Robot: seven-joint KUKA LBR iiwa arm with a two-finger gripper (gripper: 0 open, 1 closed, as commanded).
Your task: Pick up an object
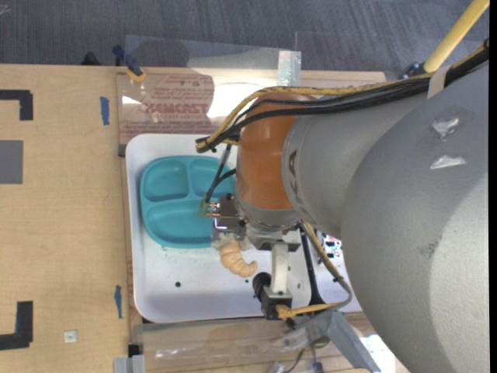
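My gripper (245,243), its opening hidden from me under the wrist, hangs over the white bin (155,282) just above a tan croissant-shaped object (237,261) lying beside a teal divided tray (175,200), on my wooden bench (58,208).

A teal divided plate (177,204) lies flat in the white bin (155,286), left of the frame's centre, its right edge hidden under the arm. A small tan croissant (236,259) lies just below it, curled, near the frame's lower middle.
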